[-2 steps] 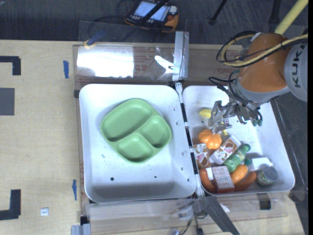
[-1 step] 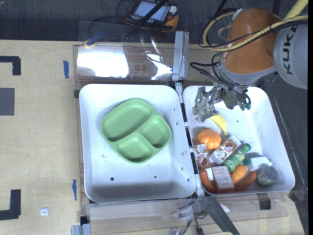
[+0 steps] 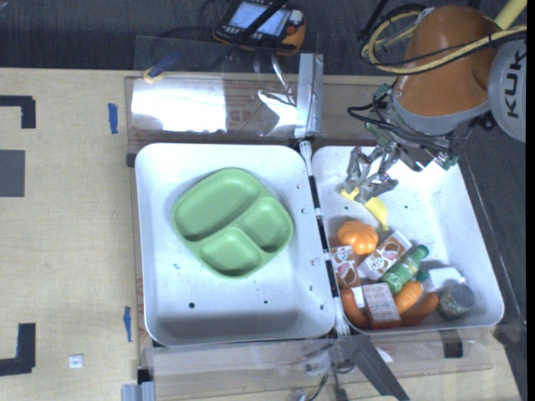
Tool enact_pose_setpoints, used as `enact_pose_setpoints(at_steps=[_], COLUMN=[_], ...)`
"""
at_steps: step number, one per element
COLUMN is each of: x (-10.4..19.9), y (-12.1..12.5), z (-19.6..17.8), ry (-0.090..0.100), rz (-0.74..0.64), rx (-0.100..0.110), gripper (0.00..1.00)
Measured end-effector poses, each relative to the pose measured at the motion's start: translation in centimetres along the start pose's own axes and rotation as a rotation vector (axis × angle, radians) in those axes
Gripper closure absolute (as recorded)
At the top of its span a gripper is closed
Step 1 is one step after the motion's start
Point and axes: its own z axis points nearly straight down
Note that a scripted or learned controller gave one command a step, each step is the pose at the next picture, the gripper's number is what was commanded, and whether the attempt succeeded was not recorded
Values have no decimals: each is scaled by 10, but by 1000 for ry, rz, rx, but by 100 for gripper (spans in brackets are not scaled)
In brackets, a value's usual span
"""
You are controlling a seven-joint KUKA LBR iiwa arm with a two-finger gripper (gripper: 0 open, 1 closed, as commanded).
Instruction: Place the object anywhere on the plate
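A: Hanging over the upper part of the right bin [image 3: 481, 224], the gripper [image 3: 368, 178] is seen at the end of the grey arm, under the orange band [image 3: 443, 57]. How are its fingers set?

B: They are seen spread slightly apart and pointed down and to the left. Their tips are placed right at the upper end of a yellow banana [image 3: 374, 205], which is laid on the bin floor. Whether that end is actually pinched between them cannot be told from this angle; no firm hold can be claimed.

A: And where is the plate found?

B: A green plate [image 3: 233, 221] with three compartments is set in the middle of the left bin [image 3: 159, 249], well apart from the banana, with the wall between the bins lying between them.

A: What else is kept in the right bin?

B: Below the banana, a small orange pumpkin [image 3: 360, 237] is seen, then printed cartons [image 3: 374, 260], a green bottle [image 3: 407, 266], a carrot [image 3: 408, 295] and a dark can [image 3: 456, 301], all crowded together toward the near edge. A handheld controller [image 3: 259, 22] is laid beyond the bench.
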Motion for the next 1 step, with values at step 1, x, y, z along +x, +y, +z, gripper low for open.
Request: enact_pose_setpoints(at_steps=[1], x=[22], y=[-71], z=[71], ry=[-1], rz=[-105], rx=[2], gripper=[100])
